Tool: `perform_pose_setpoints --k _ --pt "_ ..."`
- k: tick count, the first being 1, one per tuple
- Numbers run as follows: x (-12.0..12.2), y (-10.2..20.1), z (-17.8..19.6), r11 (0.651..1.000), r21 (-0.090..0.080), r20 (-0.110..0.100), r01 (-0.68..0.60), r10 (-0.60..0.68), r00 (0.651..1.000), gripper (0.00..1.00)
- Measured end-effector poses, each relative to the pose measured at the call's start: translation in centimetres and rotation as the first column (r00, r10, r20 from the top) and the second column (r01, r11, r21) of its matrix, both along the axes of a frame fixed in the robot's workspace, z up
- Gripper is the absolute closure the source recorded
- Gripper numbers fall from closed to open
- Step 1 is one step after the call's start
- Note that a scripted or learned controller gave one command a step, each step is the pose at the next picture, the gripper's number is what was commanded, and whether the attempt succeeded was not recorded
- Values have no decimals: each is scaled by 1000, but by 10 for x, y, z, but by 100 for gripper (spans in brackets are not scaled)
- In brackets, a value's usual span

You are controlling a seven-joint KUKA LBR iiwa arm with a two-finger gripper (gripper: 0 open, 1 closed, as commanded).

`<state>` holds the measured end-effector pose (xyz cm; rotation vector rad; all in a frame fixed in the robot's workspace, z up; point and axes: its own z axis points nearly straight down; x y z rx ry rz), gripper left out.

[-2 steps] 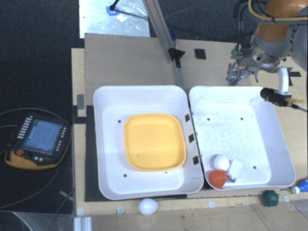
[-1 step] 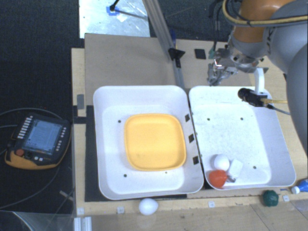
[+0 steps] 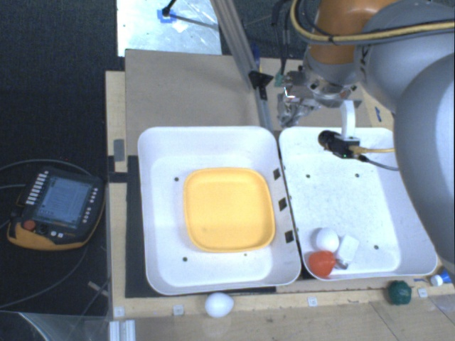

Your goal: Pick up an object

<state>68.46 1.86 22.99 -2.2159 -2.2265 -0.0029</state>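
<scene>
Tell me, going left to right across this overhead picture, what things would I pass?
Handheld control pad → yellow plate in the left bin → white ball → white block in the right bin → dark green ball on the bench.
</scene>
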Motion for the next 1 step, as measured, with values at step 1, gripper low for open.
perform_pose_setpoints --k 1 --pt "0 56 -9 1000 0 -1 0 0 1000 100"
